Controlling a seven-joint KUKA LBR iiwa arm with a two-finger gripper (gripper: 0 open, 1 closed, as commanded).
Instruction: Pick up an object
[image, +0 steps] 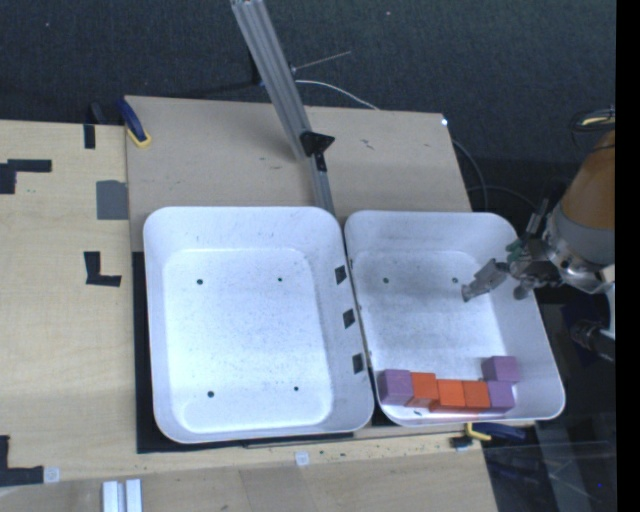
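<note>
Several blocks lie in a row along the near wall of the right bin (420, 225): a purple block (396, 384) at the left, an orange block (424, 387) and a second orange block (464, 395) in the middle, and two purple blocks (501, 380) stacked at the right. My gripper (497, 287) hangs over the right side of that bin, well behind the row of blocks. Its fingers (480, 281) are open with nothing between them.
The left bin (160, 235) sits beside the right one. A slanted metal rail (285, 90) runs down to the gap between the bins. A blue-and-yellow clamp (495, 432) is at the bench's front edge, another clamp (135, 122) at the back left.
</note>
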